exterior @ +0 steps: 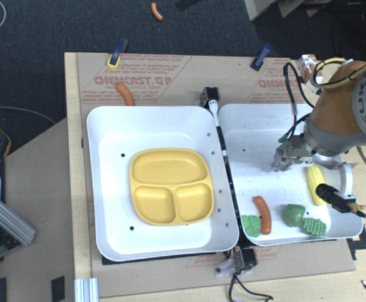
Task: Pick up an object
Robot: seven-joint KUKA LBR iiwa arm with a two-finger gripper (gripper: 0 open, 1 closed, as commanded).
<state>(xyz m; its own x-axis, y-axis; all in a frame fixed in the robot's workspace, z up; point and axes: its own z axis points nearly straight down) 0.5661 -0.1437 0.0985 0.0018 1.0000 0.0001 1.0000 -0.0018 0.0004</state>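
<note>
Grey metal pincer (282,158) sat low over the right bin's (252,121) bare floor at right of frame; whether its tips were apart I could not tell. Toy corn cob (314,180) lay just right, sausage (263,214) near the lower rim.

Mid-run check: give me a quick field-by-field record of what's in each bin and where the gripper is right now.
left bin: yellow divided tray, three compartments
right bin: orange sausage, yellow corn, green round item, two green leafy pieces
gripper: low over the right bin's middle, apart from the food along the near edge
grasp: nothing seen between the fingers
off-bin: orange sausage on the board behind the left bin
</note>
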